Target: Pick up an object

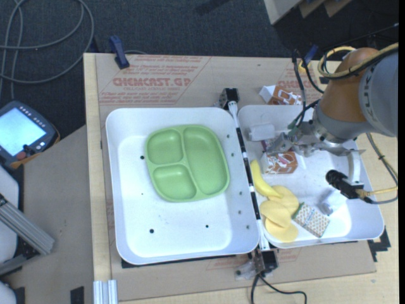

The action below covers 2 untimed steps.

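Observation:
The right bin (pixel 367 223) holds several objects. An orange-and-white packet (pixel 281 164) lies near its middle left, and a grey block (pixel 261 132) sits at the back left. A yellow banana-shaped toy (pixel 258 180) lies along the left wall, with yellow round pieces (pixel 280 211) in front of it. A patterned block (pixel 311 220) rests at the front. My gripper (pixel 279 145) is low in the bin, right above the packet's far edge and beside the grey block. Nothing is visibly held.
The left bin (pixel 126 170) holds a green divided plate (pixel 187 162). Another orange-and-white packet (pixel 282 96) lies on the cardboard behind the right bin. A black connector with a yellow cable (pixel 342 183) hangs over the right bin's right side.

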{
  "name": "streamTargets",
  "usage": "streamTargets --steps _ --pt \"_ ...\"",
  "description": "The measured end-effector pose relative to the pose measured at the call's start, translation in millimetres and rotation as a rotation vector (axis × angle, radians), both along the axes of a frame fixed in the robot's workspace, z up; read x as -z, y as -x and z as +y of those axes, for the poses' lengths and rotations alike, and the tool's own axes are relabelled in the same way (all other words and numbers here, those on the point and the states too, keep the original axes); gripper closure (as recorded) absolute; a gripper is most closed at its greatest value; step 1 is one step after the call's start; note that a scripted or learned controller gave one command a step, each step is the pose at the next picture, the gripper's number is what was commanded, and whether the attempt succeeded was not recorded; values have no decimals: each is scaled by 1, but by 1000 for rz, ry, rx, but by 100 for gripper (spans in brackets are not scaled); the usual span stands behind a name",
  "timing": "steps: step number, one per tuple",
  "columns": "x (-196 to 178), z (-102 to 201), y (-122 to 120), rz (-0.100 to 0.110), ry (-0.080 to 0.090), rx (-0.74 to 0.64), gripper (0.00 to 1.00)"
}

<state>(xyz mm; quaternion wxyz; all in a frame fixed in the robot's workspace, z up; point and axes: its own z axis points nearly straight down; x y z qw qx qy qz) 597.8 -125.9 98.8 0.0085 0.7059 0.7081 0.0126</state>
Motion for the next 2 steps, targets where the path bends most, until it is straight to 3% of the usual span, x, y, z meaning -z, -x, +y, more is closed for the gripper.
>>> streamTargets --steps 1,2 --pt "14 21 -40 29 6 1 0" --pt "4 21 -40 27 8 1 100"
